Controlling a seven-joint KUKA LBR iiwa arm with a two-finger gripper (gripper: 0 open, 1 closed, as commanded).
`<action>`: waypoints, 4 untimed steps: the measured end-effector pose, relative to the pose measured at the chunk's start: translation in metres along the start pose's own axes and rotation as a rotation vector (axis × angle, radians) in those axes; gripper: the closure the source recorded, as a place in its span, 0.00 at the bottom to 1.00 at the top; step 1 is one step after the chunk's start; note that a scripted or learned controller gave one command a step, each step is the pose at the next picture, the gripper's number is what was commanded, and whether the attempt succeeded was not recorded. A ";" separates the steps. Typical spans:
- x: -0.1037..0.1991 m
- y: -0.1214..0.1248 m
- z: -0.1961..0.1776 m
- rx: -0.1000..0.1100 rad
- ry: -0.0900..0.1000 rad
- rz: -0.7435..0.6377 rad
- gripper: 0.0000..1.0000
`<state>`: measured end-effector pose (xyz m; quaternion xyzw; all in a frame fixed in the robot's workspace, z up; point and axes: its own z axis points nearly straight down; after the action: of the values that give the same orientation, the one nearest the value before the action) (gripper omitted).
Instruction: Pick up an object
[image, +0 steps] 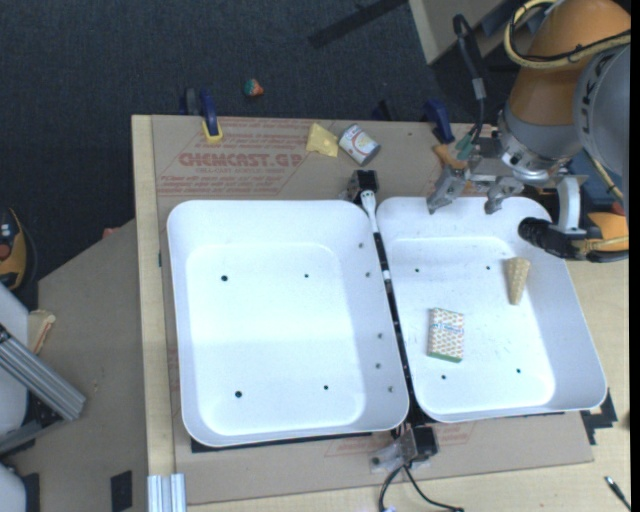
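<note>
My jaws (466, 194) hang spread wide, holding nothing, over the far rim of the right bin (560, 395). Below them in that bin lie 2 things, well apart: a cone (516, 279) near the right wall and a small packet (446, 333) mid-floor.

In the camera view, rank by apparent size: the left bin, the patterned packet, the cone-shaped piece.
1. Left bin, by far the largest.
2. Patterned packet.
3. Cone-shaped piece, a bit smaller than the packet.
</note>
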<state>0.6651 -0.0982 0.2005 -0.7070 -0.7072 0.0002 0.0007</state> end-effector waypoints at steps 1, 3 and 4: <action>0.000 0.001 -0.011 -0.004 -0.001 -0.001 1.00; 0.177 -0.056 -0.297 -0.023 0.004 -0.007 1.00; 0.277 -0.038 -0.202 0.010 0.001 -0.010 1.00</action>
<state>0.6271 0.1785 0.4031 -0.7035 -0.7107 0.0037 0.0045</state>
